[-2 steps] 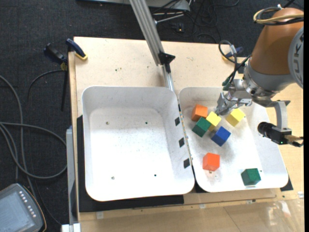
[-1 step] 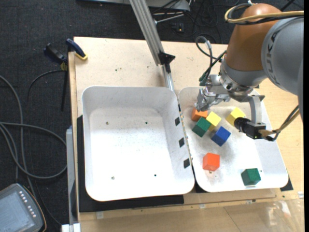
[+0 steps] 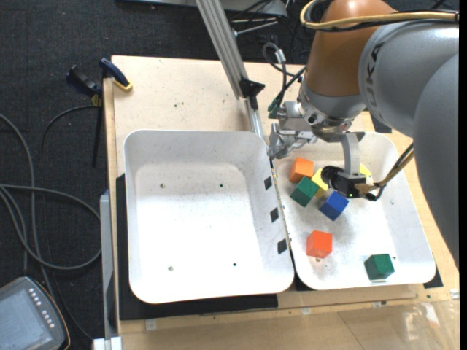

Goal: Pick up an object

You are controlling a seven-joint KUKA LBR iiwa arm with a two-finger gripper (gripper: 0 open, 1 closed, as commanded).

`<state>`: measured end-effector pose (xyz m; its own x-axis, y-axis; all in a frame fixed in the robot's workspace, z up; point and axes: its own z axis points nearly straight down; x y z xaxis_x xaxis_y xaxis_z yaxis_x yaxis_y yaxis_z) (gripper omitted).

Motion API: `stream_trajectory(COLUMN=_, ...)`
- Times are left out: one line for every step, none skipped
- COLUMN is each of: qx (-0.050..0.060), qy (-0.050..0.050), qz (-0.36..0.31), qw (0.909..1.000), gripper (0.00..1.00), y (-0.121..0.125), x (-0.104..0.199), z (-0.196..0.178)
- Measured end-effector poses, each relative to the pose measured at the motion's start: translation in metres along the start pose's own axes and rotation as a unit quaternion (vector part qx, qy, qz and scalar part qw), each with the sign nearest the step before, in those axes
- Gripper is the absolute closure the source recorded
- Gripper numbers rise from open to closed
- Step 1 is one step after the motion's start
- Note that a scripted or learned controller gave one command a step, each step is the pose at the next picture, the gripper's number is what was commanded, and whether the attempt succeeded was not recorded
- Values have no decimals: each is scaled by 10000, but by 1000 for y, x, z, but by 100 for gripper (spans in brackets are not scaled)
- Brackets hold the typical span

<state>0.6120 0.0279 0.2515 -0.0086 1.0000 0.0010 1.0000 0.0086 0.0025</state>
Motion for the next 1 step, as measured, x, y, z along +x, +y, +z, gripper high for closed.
stream_trajectory(qx=-1, qy=4, qz=4, qw=10000, gripper=100, y=10, x=55, z=-5)
